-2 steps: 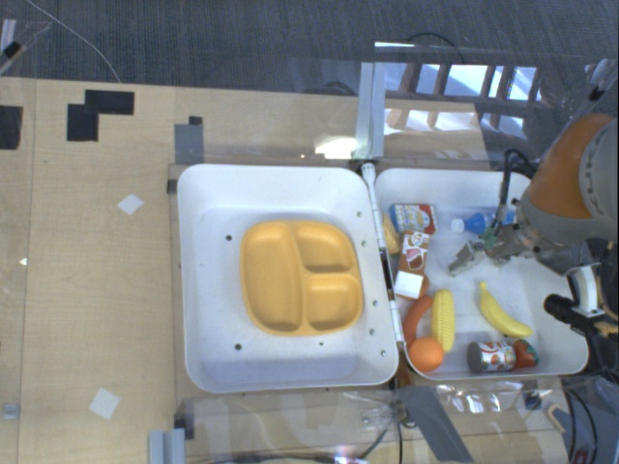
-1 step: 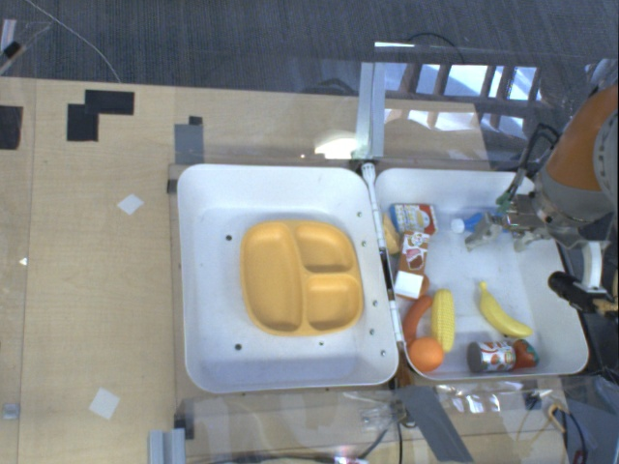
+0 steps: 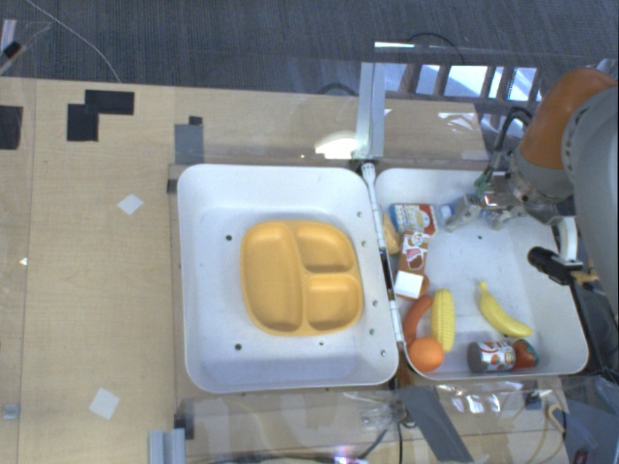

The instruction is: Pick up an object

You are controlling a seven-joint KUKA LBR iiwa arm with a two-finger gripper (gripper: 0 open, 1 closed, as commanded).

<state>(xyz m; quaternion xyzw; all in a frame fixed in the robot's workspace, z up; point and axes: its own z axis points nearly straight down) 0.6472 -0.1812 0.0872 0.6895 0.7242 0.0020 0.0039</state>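
Right bin (image 3: pixel 556 361) — centre floor open.

we see a yellow plate (image 3: pixel 298 276) in a white bin (image 3: pixel 208 288); right of it, a yellow banana (image 3: pixel 501 314) and an orange (image 3: pixel 426 355).

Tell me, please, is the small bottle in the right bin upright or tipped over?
Tipped over: the bottle lies on its side along the right bin's near wall.
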